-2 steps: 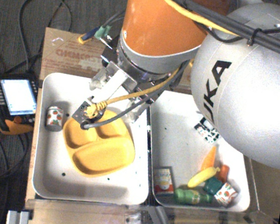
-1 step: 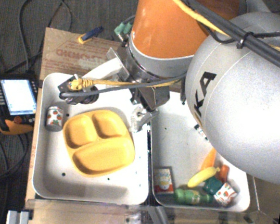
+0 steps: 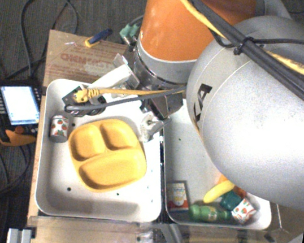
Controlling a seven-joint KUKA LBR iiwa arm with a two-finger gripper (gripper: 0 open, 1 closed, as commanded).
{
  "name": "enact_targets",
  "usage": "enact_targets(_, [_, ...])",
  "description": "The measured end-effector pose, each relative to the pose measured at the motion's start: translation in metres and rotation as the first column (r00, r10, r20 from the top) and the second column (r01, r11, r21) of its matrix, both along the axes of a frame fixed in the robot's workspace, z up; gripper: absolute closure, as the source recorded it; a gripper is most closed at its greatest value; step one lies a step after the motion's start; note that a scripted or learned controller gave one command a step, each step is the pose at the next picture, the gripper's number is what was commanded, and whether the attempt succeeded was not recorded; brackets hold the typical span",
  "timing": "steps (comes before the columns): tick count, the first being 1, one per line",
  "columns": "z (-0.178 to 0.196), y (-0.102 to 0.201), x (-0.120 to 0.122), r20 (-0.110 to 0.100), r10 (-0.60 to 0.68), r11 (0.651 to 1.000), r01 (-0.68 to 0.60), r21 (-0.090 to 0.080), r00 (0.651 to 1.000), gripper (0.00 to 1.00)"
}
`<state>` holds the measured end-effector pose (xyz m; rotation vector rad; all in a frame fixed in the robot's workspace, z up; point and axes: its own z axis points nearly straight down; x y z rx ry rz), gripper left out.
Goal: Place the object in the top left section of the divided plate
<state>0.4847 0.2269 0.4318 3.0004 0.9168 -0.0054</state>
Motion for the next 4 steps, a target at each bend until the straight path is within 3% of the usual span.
enact_targets(1, [0.0006,-0.0143,0.0004,0.006,-0.376,0.926,0.376,-0.001,0.926,0.0])
enact_targets(4, [0.0027,-0.0169,0.0008,0.003,-0.383,0.924,0.383,0.005,0.924,0.0])
